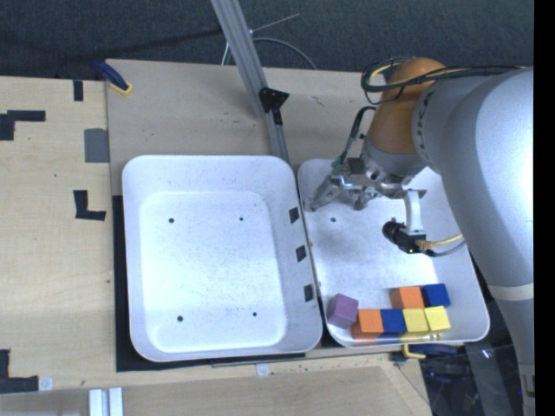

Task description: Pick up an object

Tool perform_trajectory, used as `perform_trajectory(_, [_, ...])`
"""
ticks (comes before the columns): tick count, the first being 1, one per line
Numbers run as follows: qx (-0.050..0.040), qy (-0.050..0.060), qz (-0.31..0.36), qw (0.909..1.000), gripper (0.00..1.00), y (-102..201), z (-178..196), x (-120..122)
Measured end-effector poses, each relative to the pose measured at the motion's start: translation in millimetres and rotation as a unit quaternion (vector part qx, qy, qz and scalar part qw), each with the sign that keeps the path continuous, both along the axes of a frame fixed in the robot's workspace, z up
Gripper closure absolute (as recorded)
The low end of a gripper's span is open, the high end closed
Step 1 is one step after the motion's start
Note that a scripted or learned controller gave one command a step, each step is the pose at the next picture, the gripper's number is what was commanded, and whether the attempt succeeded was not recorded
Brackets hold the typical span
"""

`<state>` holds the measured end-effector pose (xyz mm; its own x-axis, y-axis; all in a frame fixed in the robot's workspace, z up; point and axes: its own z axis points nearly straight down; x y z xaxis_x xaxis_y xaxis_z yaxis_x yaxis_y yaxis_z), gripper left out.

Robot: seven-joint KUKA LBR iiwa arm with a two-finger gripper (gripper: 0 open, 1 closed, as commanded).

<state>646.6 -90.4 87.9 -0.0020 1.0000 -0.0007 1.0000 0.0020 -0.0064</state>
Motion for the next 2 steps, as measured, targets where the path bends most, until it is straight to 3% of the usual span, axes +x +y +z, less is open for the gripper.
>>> perform_trajectory(1, [0.0009,-0.007,0.002,1.0000,0.00,87,110,8])
perform_trajectory(2, [0.0002,-0.002,0.001,1.0000,0.00,111,104,-4])
